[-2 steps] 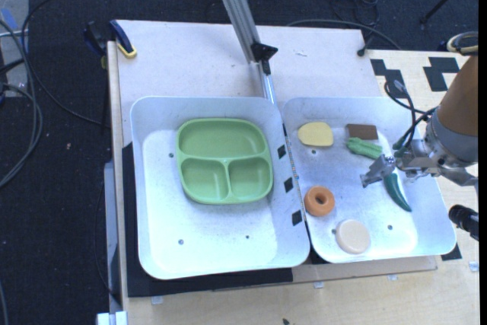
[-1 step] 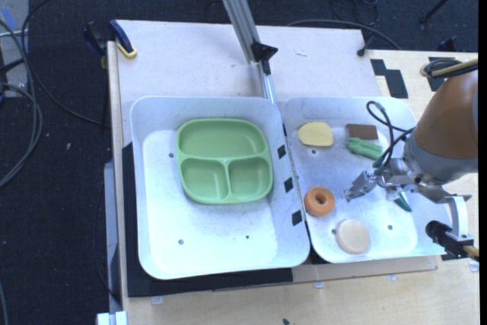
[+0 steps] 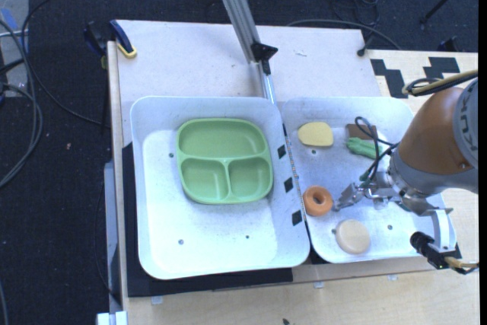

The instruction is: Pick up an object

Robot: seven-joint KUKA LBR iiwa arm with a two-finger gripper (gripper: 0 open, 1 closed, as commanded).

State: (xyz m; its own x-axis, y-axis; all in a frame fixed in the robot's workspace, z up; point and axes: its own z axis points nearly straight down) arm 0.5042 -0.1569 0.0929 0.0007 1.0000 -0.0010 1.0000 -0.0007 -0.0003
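In the right bin (image 3: 396,112), the gripper (image 3: 351,198) sits just beside the doughnut (image 3: 317,201), fingers slightly apart, holding nothing; a divided green plate (image 3: 225,160) lies in the left bin (image 3: 152,186).

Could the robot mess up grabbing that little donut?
Maybe. The gripper is low in the right bin, just beside the donut, so it might bump it away instead of catching it. The round tan piece lies close by too, so it could get knocked. The donut also sits near the bin's edge, which leaves little room.
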